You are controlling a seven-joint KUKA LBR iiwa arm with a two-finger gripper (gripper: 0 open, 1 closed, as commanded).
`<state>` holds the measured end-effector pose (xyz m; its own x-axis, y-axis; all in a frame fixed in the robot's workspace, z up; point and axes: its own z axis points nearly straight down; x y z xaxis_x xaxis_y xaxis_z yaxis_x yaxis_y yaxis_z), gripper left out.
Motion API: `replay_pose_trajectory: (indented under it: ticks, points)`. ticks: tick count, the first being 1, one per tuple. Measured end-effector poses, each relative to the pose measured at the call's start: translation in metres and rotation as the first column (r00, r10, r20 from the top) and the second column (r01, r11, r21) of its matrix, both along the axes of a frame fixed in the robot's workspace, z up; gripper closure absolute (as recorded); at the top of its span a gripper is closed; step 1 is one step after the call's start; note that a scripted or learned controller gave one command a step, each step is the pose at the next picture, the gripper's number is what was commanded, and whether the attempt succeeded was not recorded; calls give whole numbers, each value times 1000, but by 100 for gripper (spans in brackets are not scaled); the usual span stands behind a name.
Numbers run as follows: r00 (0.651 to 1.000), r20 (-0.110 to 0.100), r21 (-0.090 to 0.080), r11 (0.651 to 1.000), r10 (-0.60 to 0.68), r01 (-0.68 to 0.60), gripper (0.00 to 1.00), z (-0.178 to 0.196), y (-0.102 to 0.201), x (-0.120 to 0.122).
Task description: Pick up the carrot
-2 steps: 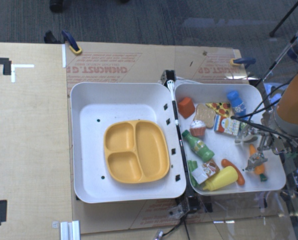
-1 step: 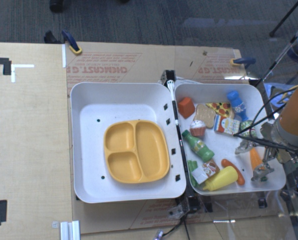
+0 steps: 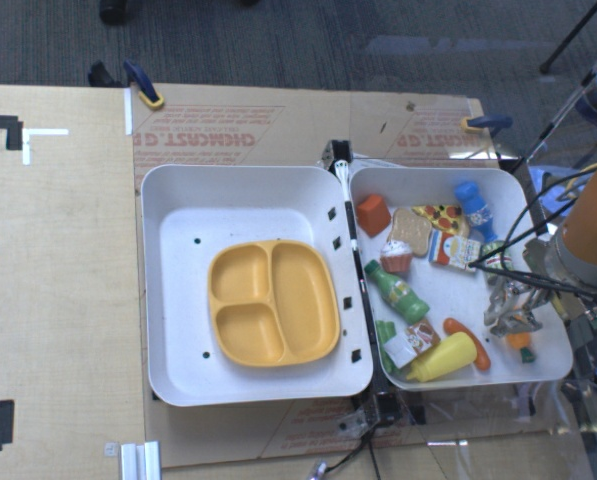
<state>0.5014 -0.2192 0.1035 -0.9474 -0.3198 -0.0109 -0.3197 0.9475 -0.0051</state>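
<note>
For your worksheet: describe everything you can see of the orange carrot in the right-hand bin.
The small orange carrot, smooth and plastic-looking, lies flat near the front of the right white bin. It slants from upper left to lower right, tapering slightly. Its lower side rests against the yellow squeeze bottle, which hides part of it. The metal two-finger gripper hangs just to its right, not holding it.

My grey arm with the orange band is cut off by the right edge. My metal two-finger gripper looks blurry, just right of the long orange carrot. The fat yellow plastic bottle covers the carrot's lower left part. A small orange piece beside the carrot is too small to tell.
</note>
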Motion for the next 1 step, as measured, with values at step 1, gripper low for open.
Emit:
replay_pose_trajectory:
  ticks: [1]
  points:
    - [1000, 0, 0, 1000, 0, 0, 0, 0, 0, 0]
